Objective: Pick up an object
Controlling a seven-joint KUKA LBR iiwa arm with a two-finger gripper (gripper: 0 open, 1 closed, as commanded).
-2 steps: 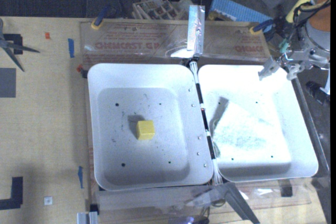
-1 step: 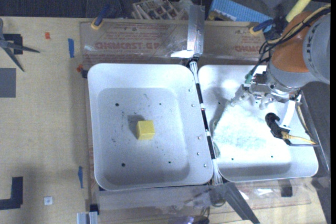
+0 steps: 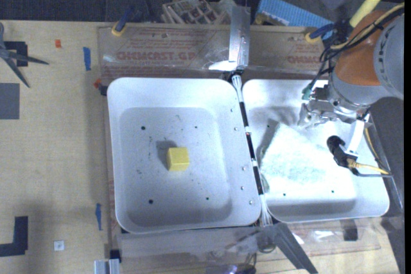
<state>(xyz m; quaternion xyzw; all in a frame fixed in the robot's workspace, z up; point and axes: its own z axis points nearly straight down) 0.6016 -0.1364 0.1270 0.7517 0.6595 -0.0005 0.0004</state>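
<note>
A small yellow block (image 3: 178, 158) lies near the middle of the left bin (image 3: 128, 106), a little left of centre. My gripper (image 3: 319, 116) hangs over the upper right part of the right bin (image 3: 282, 94), far to the right of the block. The arm's orange band and grey wrist sit just above it and cover most of the gripper from this angle. Nothing shows between the fingers, and no object lies beneath them.
A metal divider (image 3: 247, 138) runs between the two bins. A black cable with a yellow tip (image 3: 347, 154) hangs from the wrist over the right bin. Clear plastic walls and clutter stand behind the bins at the back.
</note>
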